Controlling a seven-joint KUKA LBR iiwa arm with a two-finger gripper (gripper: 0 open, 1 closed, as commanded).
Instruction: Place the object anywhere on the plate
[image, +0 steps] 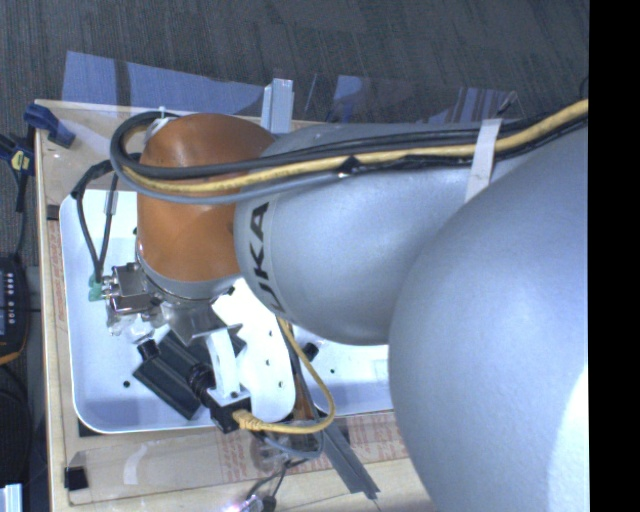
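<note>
My arm fills most of the camera view, with its orange band (195, 205) hanging over the left white bin (80, 300). The gripper (140, 310) sits low over that bin's floor, under the orange band, and the wrist body covers its tips. A metal fitting with a green end (96, 290) sticks out to its left. The grey arm hides the bin's middle and right part and whatever lies beneath it. A small dark thing (310, 351) shows on the bin floor just below the arm.
The left bin's bare floor shows along its left wall and near corner (105, 405). The wooden bench edge (150, 460) runs along the front. A blue clamp (45, 122) sits at the far left corner.
</note>
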